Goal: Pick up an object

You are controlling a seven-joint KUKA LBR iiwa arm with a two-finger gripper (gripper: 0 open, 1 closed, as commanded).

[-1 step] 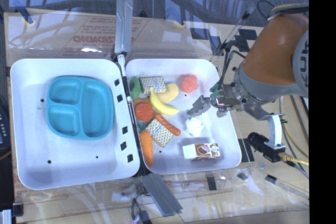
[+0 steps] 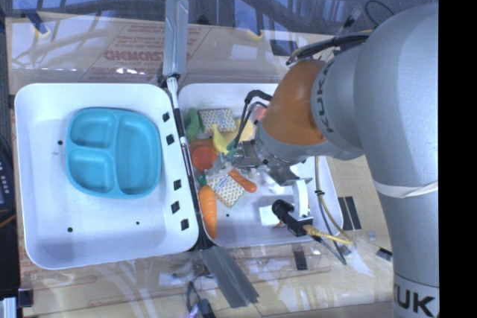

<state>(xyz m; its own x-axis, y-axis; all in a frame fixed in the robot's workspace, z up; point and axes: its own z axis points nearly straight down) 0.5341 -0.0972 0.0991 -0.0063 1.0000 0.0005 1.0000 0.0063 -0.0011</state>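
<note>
Grey arm (image 2: 395,108) with its orange band looms closest, reaching from the right down into the right bin (image 2: 328,231). Its jaws (image 2: 237,153) sit low among the toy food at that bin's left side; whether they are released or clenched cannot be told. Just beside them lie a red tomato (image 2: 203,156), a carrot (image 2: 208,211) and a waffle (image 2: 216,118). Over in the left bin (image 2: 45,220) rests a blue divided plate (image 2: 114,152).

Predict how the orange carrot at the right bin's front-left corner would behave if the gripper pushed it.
The carrot looks rounded and tapered, so it would probably roll or pivot. It lies against the bin wall, which likely limits leftward travel.
</note>
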